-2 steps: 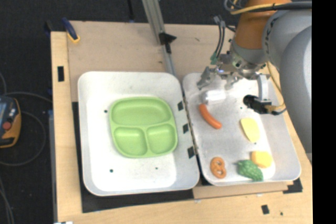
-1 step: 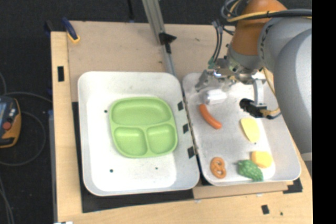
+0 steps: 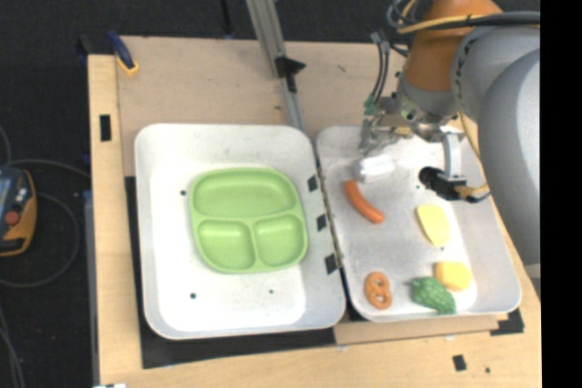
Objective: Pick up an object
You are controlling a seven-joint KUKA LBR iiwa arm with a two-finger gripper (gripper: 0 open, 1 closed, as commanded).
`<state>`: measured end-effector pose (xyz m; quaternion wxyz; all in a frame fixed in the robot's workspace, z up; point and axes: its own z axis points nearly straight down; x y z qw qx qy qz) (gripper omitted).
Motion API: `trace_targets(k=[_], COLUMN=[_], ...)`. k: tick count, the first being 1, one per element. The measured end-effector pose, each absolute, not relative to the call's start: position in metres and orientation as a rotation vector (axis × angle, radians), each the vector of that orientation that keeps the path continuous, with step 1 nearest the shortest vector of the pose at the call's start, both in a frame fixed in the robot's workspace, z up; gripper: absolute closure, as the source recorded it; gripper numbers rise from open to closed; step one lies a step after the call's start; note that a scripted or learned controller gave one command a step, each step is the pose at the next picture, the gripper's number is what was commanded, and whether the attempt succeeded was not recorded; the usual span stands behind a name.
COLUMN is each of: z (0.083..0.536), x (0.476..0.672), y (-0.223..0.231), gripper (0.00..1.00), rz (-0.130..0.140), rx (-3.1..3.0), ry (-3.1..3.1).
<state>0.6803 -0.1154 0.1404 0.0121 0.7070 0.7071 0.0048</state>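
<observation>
Left bin point(image 3: 164, 286): holds one green divided tray point(image 3: 246, 219), three compartments, lying flat near the bin's centre, a little toward its right wall. Nothing rests in the tray's compartments.

Metal post point(image 3: 264, 14): rises from the bench's far edge, leaning over the gap between the bins' far corners.

Right bin point(image 3: 491, 259): five loose objects. Orange carrot-like piece point(image 3: 364, 201) lies at a slant near the bin's left wall, about midway along it. Pretzel point(image 3: 378, 289) sits by the near edge, toward the near left corner. Green bumpy item point(image 3: 434, 294) is just beside the pretzel's right, also at the near edge. Yellow block point(image 3: 453, 275) touches or nearly touches the green item, on its far right side. Pale yellow oval piece point(image 3: 434, 223) lies farther in, toward the right wall, apart from the carrot-like piece.

Gripper point(image 3: 375, 166): low over the right bin's far left corner, just beyond the carrot-like piece's far end. Cannot tell how the fingers stand; nothing seen between them.

Arm point(image 3: 509, 95): grey, with the orange band above the wrist, over the bin's far right corner.
</observation>
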Motion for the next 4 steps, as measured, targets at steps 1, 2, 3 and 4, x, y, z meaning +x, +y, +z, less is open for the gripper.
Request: trace_targets(k=[1, 2, 3, 4], z=[0.205, 0.203, 0.216, 0.228], x=[0.688, 0.689, 0.676, 0.646], y=[-0.117, -0.118, -0.075, -0.023], gripper=[1.00, 1.00, 1.00, 1.00], rz=[0.008, 0.001, 0.001, 0.001], rx=[2.214, 2.216, 2.216, 2.216], ry=[2.219, 2.222, 2.226, 2.228])
